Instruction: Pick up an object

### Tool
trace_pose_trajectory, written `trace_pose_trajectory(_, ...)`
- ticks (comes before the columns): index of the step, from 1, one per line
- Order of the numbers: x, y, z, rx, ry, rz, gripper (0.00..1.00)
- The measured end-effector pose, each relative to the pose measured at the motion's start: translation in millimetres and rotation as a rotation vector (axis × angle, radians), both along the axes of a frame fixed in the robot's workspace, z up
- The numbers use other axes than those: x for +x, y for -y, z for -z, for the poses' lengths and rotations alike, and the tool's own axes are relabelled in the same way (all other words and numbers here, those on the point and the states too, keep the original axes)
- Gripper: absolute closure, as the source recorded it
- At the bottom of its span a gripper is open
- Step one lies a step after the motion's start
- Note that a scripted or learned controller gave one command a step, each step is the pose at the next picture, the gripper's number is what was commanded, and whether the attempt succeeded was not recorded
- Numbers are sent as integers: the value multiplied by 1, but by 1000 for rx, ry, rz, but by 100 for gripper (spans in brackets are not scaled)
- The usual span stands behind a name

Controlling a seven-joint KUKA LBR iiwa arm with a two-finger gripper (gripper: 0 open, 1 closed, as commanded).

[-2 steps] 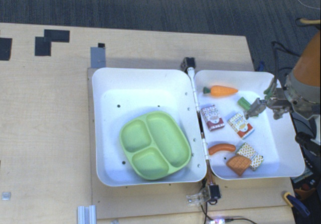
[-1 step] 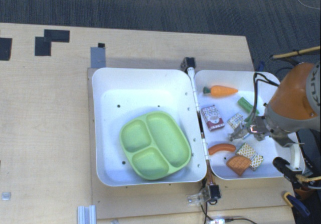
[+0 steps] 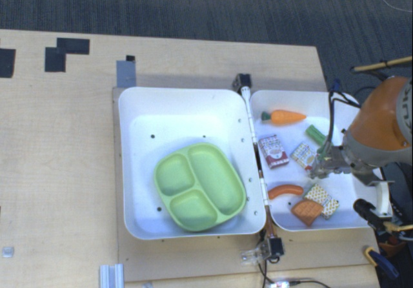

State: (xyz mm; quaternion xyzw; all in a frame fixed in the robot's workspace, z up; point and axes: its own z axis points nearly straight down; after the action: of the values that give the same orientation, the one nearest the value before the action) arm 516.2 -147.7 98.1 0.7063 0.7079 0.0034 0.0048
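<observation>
Arm (image 3: 387, 122) reaching in from right, claw (image 3: 321, 169) low over right bin (image 3: 284, 103), finger state unclear

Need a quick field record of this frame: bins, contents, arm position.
left bin: holds green divided plate
right bin: holds toy carrot, red carton, sausage, green piece, patterned packets, orange cracker
plate sections: three
arm: enters from right, over right bin
end effector: low among the packets, beside the small patterned packet
grasp: cannot tell
</observation>
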Motion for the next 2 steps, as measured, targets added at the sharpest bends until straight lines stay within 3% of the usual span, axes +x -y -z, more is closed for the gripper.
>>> trace_pose_trajectory(1,74,49,-9,1,-7,-3,100)
trace_pose_trajectory(2,154,57,13,1,-8,-5,100)
